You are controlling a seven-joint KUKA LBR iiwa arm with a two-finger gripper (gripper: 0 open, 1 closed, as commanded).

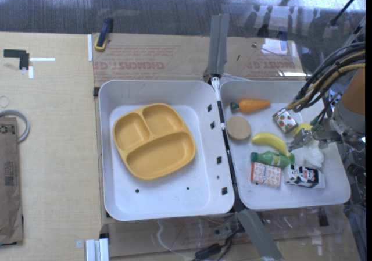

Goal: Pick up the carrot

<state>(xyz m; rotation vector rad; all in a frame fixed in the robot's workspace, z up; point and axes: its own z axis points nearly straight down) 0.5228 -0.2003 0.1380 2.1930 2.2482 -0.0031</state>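
The carrot (250,104) lies at the right bin's (340,196) far left, well apart from my jaws; whether they're parted, I cannot tell.

arm: comes in from the right edge, grey with the orange band (356,98) showing up near the top right
cables: bunch of black and yellow hoses (325,77) arcing over from the upper right down toward the wrist
wrist: sits low at the right side, angled leftward
pincer (302,138): tip points left, kinda blurry and cluttered there, so can't make out how it's set
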